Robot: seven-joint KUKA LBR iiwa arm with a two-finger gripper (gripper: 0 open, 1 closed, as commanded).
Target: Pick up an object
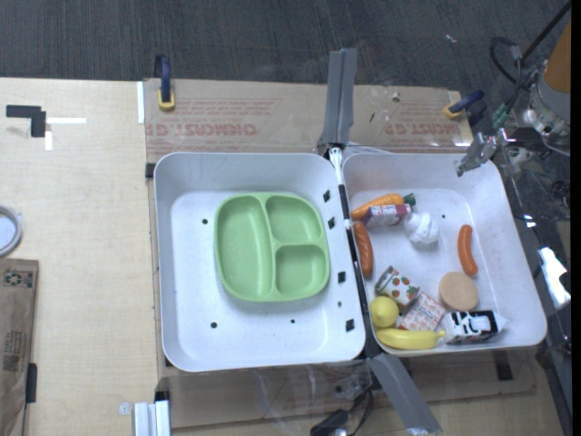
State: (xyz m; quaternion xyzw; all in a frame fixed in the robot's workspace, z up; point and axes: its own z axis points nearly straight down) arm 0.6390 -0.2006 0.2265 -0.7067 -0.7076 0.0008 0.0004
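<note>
Hovering at the right bin's (508, 193) far corner, the gripper (478, 155) (finger state I cannot tell) may miss the crowded toy food (413, 312).

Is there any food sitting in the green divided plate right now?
No, the green plate in the left bin has all three compartments bare, while the banana and other toy foods lie in the right bin.

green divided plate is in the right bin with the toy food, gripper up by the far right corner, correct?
Not quite. The camera view shows the green divided plate in the left bin, by itself. The toy food, such as the banana and lemon, lies in the right bin. The gripper is indeed near the right bin's far right corner.
</note>
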